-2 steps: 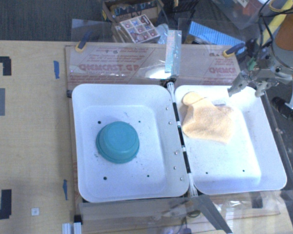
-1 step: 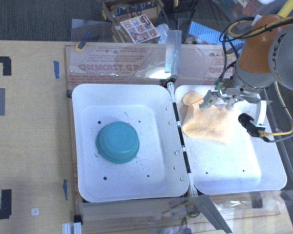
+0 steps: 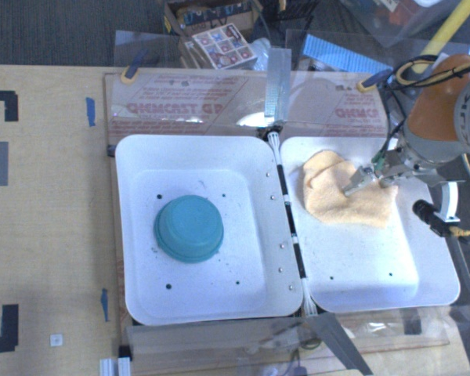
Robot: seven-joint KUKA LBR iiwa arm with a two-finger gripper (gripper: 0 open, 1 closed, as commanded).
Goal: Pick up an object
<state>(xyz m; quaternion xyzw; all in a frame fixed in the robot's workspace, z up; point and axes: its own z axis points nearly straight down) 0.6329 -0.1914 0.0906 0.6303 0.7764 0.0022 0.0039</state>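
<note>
- Two shallow white bins sit side by side on a bench, seen from above at a slant: a left bin (image 3: 133,210) and a right bin (image 3: 423,280).
- At the middle of the left bin, a teal bowl (image 3: 189,227) rests upside down, well apart from the arm.
- In the upper part of the right bin lies a crumpled yellow cloth (image 3: 337,198), spread from near the dividing edge toward the bin's middle.
- Reaching in from the right, the grey arm (image 3: 435,120) with its orange band ends in a gripper (image 3: 359,180) angled down and to the left.
- Its tip is at the cloth, apparently touching the upper surface near the middle.
- Whether the gripper is spread or closed cannot be made out here, and no fold of cloth can be seen caught in it.
- Judged from this, the step in hand is the approach or the start of a grasp on the cloth; nothing is lifted yet.
- Next, the gripper would need to pinch a fold firmly and rise straight up; loose fabric can slip free.
</note>
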